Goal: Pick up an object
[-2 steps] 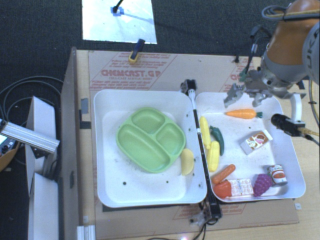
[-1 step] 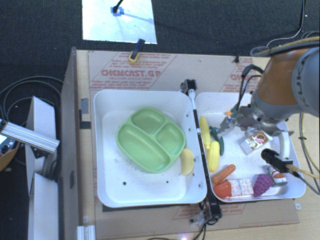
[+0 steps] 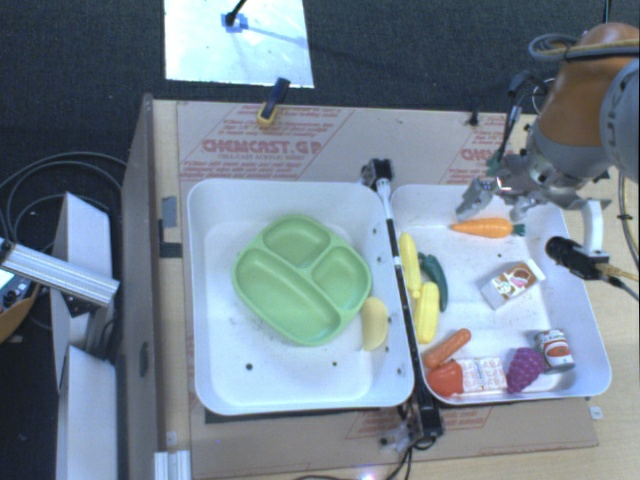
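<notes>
My gripper (image 3: 497, 205) hangs over the back of the right bin (image 3: 590, 320), open, with nothing between its fingers. Just in front of it an orange carrot (image 3: 483, 229) lies flat on the bin floor. Further forward lie a small milk carton (image 3: 510, 283), a can (image 3: 553, 348), purple grapes (image 3: 526, 368), a cracker packet (image 3: 487, 373), a red piece (image 3: 446, 379) and an orange sausage (image 3: 447, 346). Along the left wall rest a banana (image 3: 408, 260), a dark green pepper (image 3: 435, 276) and a yellow corn cob (image 3: 428, 311).
The left bin (image 3: 215, 368) holds a green divided plate (image 3: 302, 279) and a pale yellow piece (image 3: 374, 324) by the divider. A black rail (image 3: 397, 268) runs between the bins. The grey and orange arm (image 3: 590, 98) enters from the upper right, with a black part (image 3: 572, 256) beside it.
</notes>
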Robot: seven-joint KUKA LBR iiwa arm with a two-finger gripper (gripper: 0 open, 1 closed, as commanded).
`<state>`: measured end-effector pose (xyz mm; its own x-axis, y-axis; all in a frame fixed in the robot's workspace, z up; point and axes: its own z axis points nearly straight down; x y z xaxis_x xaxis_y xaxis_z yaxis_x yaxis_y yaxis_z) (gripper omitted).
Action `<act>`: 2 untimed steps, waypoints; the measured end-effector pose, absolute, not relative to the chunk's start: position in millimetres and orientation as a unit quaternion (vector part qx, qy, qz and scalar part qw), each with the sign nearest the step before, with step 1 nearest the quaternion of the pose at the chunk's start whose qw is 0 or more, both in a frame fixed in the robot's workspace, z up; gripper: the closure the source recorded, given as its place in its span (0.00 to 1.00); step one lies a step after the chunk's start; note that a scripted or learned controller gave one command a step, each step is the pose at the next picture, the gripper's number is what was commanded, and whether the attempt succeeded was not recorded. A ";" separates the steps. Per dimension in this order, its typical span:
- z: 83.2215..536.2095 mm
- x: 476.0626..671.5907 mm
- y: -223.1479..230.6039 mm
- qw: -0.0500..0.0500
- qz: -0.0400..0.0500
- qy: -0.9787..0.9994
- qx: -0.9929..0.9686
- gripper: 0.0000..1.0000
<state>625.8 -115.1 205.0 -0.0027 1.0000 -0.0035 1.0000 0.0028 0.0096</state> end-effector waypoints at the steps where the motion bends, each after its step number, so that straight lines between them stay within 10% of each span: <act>1: 164.6 663.3 -150.6 0.002 0.000 0.707 0.707 0.00; 2: 112.4 594.3 -90.4 -0.005 -0.002 0.709 0.705 0.00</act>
